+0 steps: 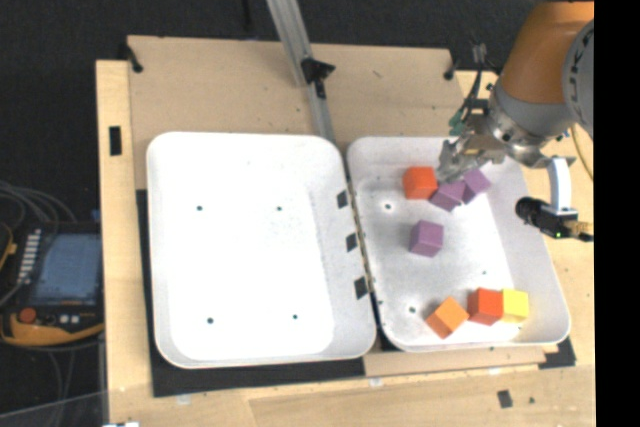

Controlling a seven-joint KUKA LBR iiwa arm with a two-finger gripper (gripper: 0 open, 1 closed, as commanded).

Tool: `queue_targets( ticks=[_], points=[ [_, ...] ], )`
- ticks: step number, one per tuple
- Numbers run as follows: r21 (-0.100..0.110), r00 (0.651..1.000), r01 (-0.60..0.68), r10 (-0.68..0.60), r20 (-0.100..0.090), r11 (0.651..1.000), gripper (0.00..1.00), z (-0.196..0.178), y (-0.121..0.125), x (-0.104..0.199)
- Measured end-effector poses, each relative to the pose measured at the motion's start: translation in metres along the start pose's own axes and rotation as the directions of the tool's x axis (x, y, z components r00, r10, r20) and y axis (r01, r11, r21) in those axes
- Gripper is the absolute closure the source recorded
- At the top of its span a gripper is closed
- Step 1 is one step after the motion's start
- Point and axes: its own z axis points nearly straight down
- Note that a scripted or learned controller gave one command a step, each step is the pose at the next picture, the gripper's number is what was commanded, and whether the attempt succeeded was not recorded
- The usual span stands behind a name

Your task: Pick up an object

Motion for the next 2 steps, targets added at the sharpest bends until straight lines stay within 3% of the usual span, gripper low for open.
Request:
queue_targets(
  ticks=[1,2],
  points=[
    [-0.001,1.000,0.001,-0.001,0.001,1.000,1.00,-0.065,0.004,-0.003],
    [0.009,1.000,0.003,-0.003,-0.002,1.000,1.00,-0.048,-0.006,0.047]
  ],
)
